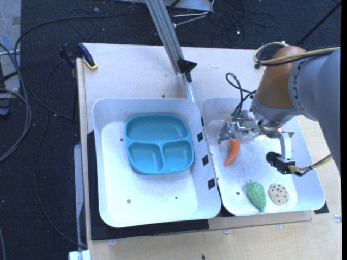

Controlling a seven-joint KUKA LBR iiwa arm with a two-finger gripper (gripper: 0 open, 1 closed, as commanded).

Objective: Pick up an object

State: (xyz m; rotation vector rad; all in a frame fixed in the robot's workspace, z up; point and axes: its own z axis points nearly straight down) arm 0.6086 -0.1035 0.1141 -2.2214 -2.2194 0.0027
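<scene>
Pale worktop [135, 64] carries my two white bins side by side. Nearest in the right bin [303, 194] lie a green leafy toy [256, 194] and, just beside it, a speckled cookie [278, 194]. Farther back, an orange carrot [232, 151] hangs point-down, its top pinched between the closed fingers of my claw [234, 134], which has hold of it. In the left bin [108, 199] sits a blue divided plate [160, 143]. Beyond, black cables [43, 47] sprawl over dark floor.

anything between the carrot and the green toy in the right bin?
Nothing: in the camera view, bare white bin floor runs from the orange carrot down to the green toy. The cookie sits off to the side.
</scene>
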